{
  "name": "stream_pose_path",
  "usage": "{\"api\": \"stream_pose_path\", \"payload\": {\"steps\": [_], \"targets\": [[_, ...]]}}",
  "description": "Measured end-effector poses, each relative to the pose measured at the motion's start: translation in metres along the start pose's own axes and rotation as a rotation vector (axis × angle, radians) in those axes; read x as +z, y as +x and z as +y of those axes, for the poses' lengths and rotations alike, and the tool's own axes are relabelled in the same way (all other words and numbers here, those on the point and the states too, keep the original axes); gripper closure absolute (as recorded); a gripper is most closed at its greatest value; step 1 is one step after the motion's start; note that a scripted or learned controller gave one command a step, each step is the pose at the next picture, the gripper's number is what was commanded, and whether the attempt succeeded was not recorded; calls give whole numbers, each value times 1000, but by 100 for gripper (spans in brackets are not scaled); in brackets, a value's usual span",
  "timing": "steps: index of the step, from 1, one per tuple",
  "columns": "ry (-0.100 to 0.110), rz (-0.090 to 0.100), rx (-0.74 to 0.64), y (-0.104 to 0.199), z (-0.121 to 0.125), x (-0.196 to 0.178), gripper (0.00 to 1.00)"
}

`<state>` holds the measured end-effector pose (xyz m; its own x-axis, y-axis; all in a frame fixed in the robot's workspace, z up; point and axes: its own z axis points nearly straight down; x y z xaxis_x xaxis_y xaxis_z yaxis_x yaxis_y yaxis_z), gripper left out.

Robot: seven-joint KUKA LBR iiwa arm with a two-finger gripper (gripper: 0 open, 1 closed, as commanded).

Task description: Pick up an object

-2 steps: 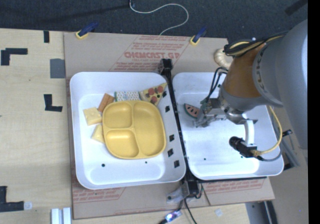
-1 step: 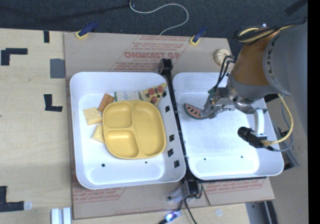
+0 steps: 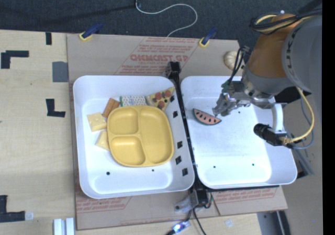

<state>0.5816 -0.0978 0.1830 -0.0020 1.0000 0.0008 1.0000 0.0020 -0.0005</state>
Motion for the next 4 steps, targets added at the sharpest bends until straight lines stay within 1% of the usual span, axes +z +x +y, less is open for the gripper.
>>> {"api": "stream_pose_path", "payload": {"steps": [1, 2, 3, 4], "targets": [[-2, 0, -1, 1, 1, -43, 100], [4, 0, -2, 47, -26, -31, 100], [3, 0, -3, 97, -57, -33, 100], [2, 0, 0, 99, -51, -31, 100]]}}
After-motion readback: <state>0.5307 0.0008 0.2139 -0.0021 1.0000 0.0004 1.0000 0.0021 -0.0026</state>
